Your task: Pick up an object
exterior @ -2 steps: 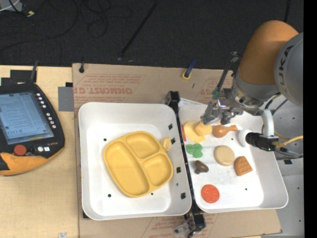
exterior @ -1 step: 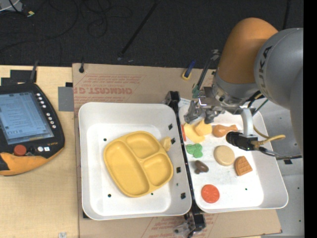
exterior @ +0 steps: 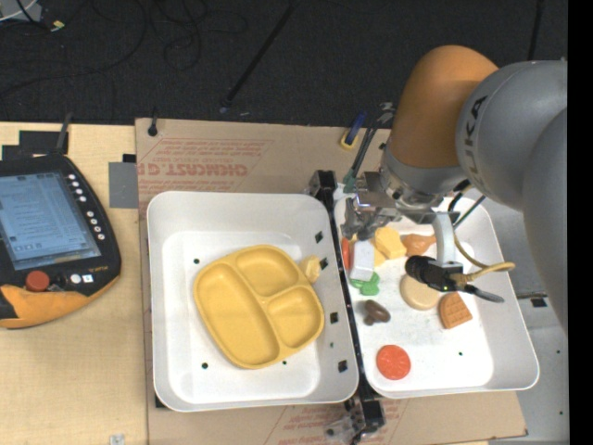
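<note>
Claw (exterior: 359,213): centre-right of frame, low over upper left corner of right bin (exterior: 514,341); grip state cannot tell.
Toy food (exterior: 393,362): scattered in right bin.
Yellow tray (exterior: 259,304): inside left bin (exterior: 176,239).

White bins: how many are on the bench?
2. The left bin holds a yellow divided tray. The right bin holds small items, with the arm over its upper part, so more items may be hidden there.
</note>
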`<state>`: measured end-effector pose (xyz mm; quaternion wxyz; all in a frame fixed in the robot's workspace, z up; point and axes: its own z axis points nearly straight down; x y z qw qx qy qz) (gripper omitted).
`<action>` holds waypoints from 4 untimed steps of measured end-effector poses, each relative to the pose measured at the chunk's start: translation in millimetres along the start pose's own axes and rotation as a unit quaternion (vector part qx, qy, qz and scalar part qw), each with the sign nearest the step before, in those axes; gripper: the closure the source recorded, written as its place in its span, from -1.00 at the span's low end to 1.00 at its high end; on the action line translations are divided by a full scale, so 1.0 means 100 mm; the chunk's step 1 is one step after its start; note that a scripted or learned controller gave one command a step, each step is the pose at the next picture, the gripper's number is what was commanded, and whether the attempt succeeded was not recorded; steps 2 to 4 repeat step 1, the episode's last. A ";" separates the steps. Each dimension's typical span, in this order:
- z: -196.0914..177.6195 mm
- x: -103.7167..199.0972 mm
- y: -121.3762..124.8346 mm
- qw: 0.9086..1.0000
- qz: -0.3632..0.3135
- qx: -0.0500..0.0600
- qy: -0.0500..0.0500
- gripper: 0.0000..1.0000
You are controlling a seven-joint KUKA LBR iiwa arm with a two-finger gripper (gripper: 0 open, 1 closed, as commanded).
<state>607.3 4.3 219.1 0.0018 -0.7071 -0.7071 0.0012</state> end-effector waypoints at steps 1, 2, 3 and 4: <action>-0.14 -0.12 -0.04 1.000 0.000 -0.002 0.000 1.00; -0.14 -0.12 -0.04 1.000 0.000 -0.002 0.000 1.00; -0.14 -0.12 -0.04 1.000 0.000 -0.002 0.000 1.00; -0.14 -0.12 -0.04 1.000 0.000 -0.002 0.000 1.00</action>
